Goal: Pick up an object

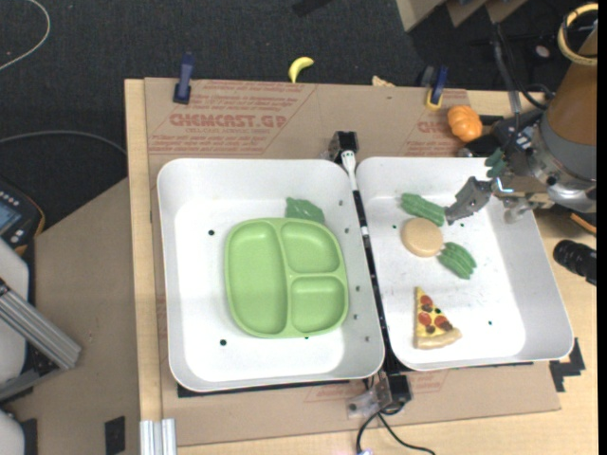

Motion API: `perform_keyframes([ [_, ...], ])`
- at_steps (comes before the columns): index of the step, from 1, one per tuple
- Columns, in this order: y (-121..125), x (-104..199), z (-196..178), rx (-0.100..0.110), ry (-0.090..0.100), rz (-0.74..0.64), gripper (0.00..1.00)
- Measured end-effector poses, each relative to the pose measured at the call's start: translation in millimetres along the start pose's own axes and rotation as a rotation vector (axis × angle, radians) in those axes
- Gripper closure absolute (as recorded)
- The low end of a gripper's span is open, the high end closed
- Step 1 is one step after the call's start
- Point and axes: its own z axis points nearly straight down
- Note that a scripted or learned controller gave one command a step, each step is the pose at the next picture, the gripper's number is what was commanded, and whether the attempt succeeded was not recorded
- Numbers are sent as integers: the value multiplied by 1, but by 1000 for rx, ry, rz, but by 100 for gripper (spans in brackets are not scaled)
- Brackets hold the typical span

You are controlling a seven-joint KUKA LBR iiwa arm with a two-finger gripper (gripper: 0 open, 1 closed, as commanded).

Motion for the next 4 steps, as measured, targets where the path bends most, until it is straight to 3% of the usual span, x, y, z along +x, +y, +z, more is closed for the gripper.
perform_keyframes([
  [1, -59, -1, 101, 14, 4, 3, 0],
  [2, -55, 15, 96, 3, 2, -1, 0],
  [3, -57, 7, 172, 10, 3, 2, 0],
  [4, -55, 8, 157, 0, 0, 2, 100],
])
